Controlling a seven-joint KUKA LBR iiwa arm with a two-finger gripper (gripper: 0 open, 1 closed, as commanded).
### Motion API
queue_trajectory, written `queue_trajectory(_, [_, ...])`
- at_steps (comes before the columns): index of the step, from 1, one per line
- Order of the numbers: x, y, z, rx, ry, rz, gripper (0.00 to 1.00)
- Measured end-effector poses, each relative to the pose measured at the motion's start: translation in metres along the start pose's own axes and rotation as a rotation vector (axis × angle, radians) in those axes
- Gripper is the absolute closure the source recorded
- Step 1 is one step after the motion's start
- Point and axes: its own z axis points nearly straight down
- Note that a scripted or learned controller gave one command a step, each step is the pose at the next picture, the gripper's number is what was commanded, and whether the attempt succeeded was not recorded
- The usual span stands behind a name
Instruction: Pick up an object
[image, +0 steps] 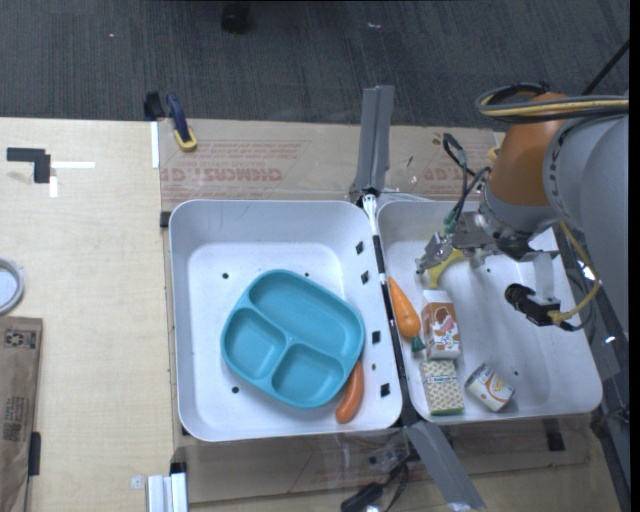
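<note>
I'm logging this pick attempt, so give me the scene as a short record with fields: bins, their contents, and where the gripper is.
left bin: blue divided plate; a sausage leaning at the plate's lower right edge
right bin: carrot, two small cartons, small can, yellow object
gripper: low over the right bin's upper left, at the yellow object
grasp: unclear whether anything is held
arm: enters from the right
</note>
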Motion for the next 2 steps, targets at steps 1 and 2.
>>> queue_trajectory(1, [-0.001,-0.001,-0.008,0.003,-0.001,0.0,1.0])
queue_trajectory(2, [0.039,-0.029,-0.142,0.001,-0.001,0.048,1.0])
